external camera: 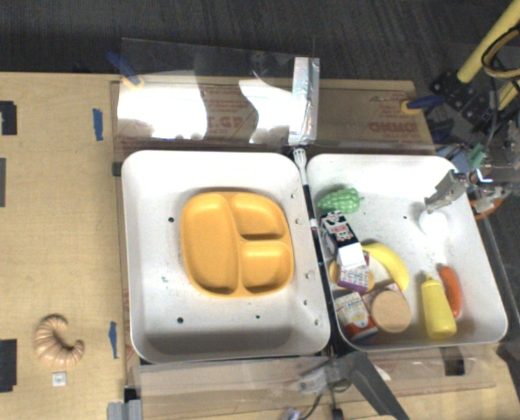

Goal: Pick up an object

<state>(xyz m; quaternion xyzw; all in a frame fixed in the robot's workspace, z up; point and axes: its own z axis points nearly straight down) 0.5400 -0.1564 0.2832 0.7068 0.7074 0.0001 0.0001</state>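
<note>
Candidate objects are heaped in the right bin [470, 326], mostly at its near-left side: a banana [391, 263], a yellow mustard bottle [437, 307], an orange carrot-like piece [452, 289] just right of the bottle, a round tan disc [391, 311], two small cartons [353, 267] touching the banana, a dark printed item [337, 227], and a green leafy toy [340, 200] at the far-left. The end effector [441, 196] is seen over the far-right part of this bin, above bare white floor, well apart from the pile; nothing is seen between its tips, and how wide it stands cannot be told.

The left bin [146, 234] holds a yellow divided plate [237, 242]. A croissant [59, 339] lies on the surface at near-left.

Risks, as judged: a close on bare floor if descent is made here; in the clutter, neighbours being nudged or two items pinched; the rounded bottle and banana slipping from a shallow pinch; the bin wall being struck near the edge.
</note>
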